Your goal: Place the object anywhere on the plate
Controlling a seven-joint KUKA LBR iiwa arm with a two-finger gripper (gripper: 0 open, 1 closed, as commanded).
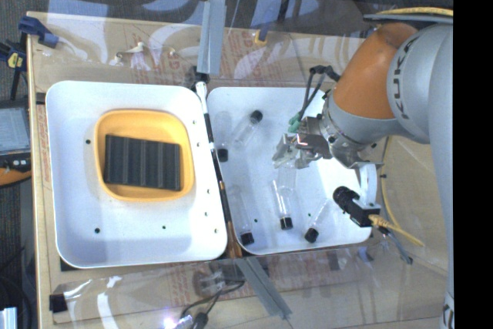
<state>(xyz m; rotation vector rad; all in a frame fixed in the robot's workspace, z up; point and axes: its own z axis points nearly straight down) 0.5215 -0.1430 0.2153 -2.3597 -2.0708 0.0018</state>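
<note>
A yellow plate (98, 158) with a dark ridged centre lies in the left bin (69, 227). Several clear vials with black caps lie scattered in the right bin (339, 239): one at the back (248, 127), one in the middle (283, 200), one at the front right (314, 226) and one along the left wall (240, 221). My gripper (295, 151) hangs over the middle of the right bin, just behind the middle vial. Its tip blends with the clear vials beneath it, so I cannot make out whether it holds anything.
A loose black cap (223, 155) rests by the wall between the bins. The grey and orange arm (377, 88) covers the right bin's far right side. A black cylinder (350, 206) on the wrist juts over that bin's right rim.
</note>
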